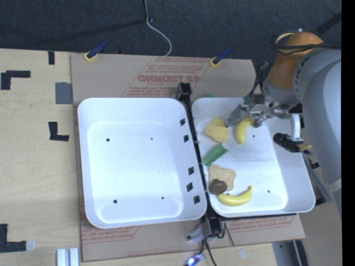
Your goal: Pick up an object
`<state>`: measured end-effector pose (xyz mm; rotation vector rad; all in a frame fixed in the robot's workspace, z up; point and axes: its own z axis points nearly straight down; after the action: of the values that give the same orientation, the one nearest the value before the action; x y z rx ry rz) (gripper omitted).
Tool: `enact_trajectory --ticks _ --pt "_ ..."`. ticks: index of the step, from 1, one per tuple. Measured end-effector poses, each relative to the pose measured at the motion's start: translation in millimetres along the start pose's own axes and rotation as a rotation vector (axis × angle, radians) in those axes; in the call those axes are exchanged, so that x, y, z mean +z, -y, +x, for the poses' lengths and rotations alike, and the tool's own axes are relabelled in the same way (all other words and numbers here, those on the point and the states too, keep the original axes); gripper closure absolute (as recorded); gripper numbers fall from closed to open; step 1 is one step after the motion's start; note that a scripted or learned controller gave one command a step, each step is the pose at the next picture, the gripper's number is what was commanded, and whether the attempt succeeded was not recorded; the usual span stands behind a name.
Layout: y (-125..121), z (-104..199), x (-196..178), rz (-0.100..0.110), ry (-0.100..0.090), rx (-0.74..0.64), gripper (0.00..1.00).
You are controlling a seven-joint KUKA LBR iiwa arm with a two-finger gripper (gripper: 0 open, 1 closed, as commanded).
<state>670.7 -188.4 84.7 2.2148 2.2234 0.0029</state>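
Two white bins side by side on desk [33, 115]; left bin [133, 209] at frame centre, right bin [294, 198] at right. Pincer [248, 117] in upper part of right bin, fingers spread, just above small yellow piece [242, 132]; nothing seen gripped. Yellow lump [216, 131] beside it at left. Green stick [214, 154] below. Brown piece [221, 178] and banana [236, 197] near bottom.

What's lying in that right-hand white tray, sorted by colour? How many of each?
Yellow: 3, a banana, a pale lumpy piece and a small curved piece under the tool
Green: 1, a stick-shaped piece
Tan and brown: 1, a flat lump
Total: 5, all in the right tray
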Motion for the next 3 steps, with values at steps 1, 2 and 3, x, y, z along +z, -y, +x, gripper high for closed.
enact_trajectory --ticks 1,2,3 --pt "4 0 -8 0.013 0.0 0.002 1.0" --pt "4 87 0 0.014 0.001 0.0 1.0" --pt "56 152 -105 0.004 -0.004 -0.002 1.0"
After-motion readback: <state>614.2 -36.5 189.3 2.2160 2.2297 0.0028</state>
